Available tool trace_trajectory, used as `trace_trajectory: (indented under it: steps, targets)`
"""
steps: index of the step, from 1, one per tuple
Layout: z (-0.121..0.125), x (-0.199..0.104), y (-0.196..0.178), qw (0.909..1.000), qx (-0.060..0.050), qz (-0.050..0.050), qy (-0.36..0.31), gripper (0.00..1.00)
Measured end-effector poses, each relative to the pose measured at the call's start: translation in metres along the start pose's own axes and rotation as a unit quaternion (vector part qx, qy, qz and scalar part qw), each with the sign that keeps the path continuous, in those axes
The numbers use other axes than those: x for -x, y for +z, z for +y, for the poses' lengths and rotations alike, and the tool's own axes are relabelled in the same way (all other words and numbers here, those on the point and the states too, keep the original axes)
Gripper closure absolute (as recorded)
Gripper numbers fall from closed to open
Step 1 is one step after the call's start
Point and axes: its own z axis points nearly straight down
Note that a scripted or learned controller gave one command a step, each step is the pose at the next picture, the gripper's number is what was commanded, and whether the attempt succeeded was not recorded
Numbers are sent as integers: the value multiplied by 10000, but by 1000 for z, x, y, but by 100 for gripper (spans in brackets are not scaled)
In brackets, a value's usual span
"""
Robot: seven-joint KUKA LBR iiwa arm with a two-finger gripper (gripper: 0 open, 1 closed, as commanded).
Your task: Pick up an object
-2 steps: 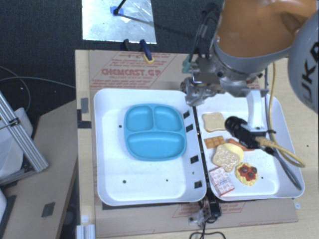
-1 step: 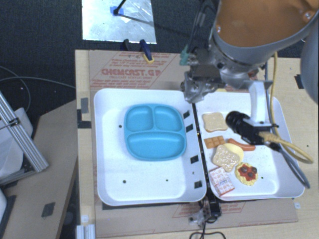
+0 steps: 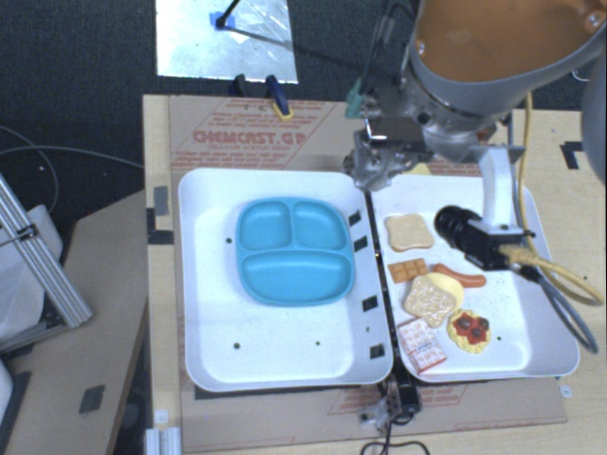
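Gripper (image 3: 379,171) at far edge of bins, over divider; can't tell finger state from here, nothing seen held. Targets all in right bin (image 3: 545,349): toast (image 3: 409,231), waffle (image 3: 409,270), sausage (image 3: 459,276), cracker (image 3: 430,300), pizza (image 3: 469,330), packet (image 3: 421,343). Blue plate (image 3: 292,251) in left bin (image 3: 204,282). I judge pieces flat and crowded: fingers may skid off or nudge neighbours. Cable (image 3: 560,278) across bin may snag.

Dark carpet floor (image 3: 76,55), shiny sheet (image 3: 226,25), aluminium frame (image 3: 33,254) at left.
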Motion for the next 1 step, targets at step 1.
trace_trajectory:
  steps: [1]
  targets:
    - [-11, 21, 100, 9999, -76, -27, 64, 100]
